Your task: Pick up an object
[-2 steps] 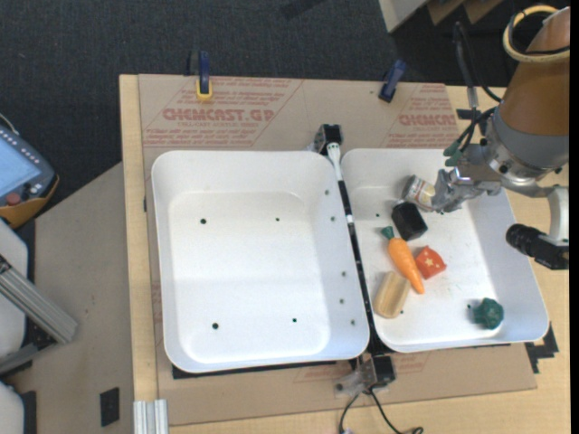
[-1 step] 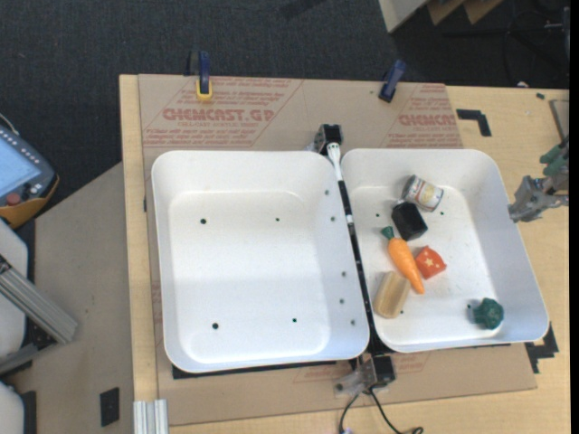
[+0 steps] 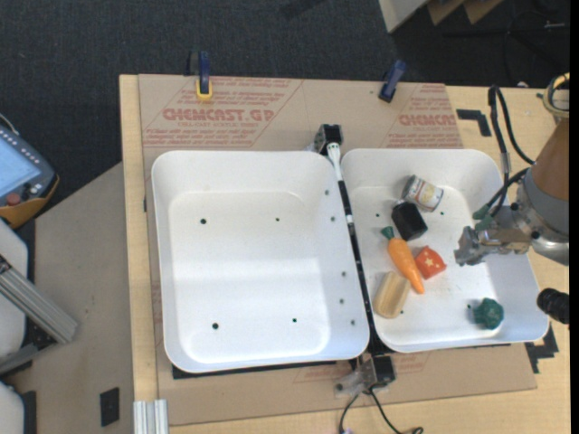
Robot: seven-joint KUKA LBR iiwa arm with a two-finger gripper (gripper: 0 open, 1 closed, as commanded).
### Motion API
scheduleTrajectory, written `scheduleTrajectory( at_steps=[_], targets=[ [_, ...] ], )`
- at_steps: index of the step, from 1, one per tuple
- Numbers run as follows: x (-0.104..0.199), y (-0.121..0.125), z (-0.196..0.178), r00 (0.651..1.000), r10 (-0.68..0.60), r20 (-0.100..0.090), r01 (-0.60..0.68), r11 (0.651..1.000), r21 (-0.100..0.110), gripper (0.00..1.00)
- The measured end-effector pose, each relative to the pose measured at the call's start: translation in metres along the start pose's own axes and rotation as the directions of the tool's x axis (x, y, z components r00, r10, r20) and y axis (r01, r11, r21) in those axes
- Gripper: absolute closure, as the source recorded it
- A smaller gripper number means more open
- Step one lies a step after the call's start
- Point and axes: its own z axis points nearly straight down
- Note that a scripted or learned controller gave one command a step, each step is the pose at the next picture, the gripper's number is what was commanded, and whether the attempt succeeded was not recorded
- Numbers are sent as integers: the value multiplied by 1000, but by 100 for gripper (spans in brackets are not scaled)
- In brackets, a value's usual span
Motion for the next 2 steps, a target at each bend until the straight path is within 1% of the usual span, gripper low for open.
scheduleTrajectory(
  at_steps=[1, 2],
  targets=[
    [40, 22, -110, 1000, -4, 5, 4, 1000, -17, 100],
    [70, -1, -22, 1000, -1, 1, 1, 1000, -1, 100]
  ],
)
